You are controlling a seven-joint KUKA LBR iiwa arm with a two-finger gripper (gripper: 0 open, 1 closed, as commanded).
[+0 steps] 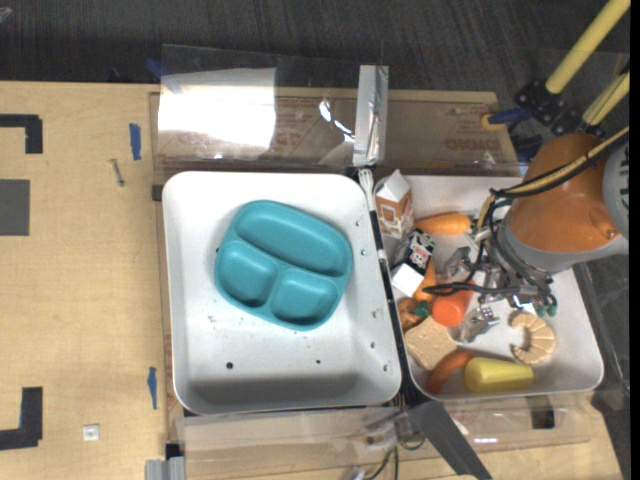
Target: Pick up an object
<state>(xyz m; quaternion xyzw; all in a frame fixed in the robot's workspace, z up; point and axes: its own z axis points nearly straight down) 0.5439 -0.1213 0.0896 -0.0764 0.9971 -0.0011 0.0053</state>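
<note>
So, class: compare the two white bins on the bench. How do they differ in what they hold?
The left bin holds one large thing, a teal divided tray lying flat; the right bin holds a jumble of small items, among them a yellow block and a small carton. The gripper is down in the right bin, not the left bin. Both are shallow, white and side by side.

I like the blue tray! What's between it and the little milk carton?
In the camera view, a bare strip of the left bin's white floor, then the two bins' touching rims, separate the blue tray from the small carton.
</note>
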